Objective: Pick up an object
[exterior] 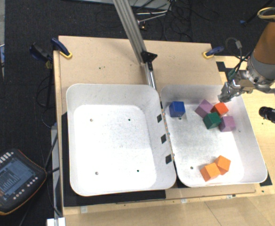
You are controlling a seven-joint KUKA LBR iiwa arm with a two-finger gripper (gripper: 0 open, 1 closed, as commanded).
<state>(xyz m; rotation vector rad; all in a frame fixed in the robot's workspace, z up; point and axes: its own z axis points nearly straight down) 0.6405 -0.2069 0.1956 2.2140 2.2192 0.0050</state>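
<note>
Orange cube [220,109] just below fingers [224,96], touching green cube [212,120], finger state unclear

The arm [268,51] shows a broad orange band over a rounded casing, with a grey ring segment beneath it at the wrist. Thin dark cables loop from its side, one ending in a small pale plug. Below sits a boxy grey-and-white mount carrying the small metallic pincer [225,94].

Robot lab: teach pendant [10,180], clamped bench [104,60]
</note>
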